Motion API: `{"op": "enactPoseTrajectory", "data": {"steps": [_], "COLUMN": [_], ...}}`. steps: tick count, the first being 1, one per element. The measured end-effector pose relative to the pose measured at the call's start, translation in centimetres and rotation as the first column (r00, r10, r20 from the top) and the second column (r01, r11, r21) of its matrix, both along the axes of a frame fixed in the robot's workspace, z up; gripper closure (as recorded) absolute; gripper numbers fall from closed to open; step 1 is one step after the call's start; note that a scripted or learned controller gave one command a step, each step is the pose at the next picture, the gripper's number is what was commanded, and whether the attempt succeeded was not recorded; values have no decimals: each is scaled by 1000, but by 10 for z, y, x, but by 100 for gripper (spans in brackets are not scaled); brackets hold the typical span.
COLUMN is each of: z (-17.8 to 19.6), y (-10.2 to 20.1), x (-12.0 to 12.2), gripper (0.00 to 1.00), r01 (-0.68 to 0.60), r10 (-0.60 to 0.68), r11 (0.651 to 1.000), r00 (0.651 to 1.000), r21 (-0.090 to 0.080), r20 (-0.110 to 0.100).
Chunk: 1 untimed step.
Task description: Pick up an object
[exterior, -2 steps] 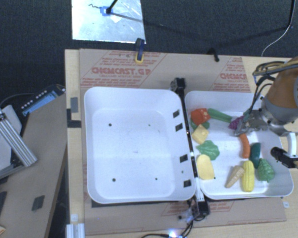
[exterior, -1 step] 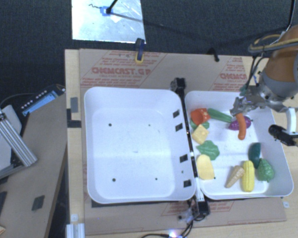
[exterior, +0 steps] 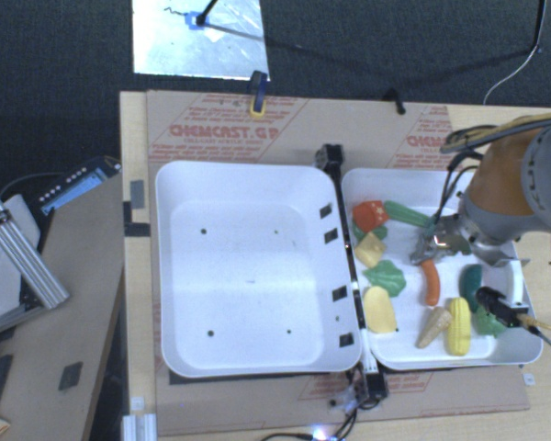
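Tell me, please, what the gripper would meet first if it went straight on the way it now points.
The gripper points down into the right bin. It would probably meet the top end of the orange stick-shaped toy below it, or bare bin floor beside that; depth is unclear.

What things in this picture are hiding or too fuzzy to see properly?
- Camera view: the tool is small and blurry, so whether it touches any toy cannot be told.
- Camera view: the dark green toy in the right bin is partly covered by the arm's wrist, so its full shape is hidden.
- Camera view: the arm is cut off by the picture's right edge.
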<state>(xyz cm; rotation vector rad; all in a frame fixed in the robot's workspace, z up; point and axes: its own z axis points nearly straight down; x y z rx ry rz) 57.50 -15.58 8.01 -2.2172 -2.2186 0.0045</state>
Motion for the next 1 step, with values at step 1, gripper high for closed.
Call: {"op": "enactPoseTrajectory", "data": {"steps": [1], "z": [111], "y": [142], "x": [19], "gripper": [100], "r01": [-17], "r10": [17], "r11": [1000], "r00": [1000], "r21": [3], "r20": [16]}}
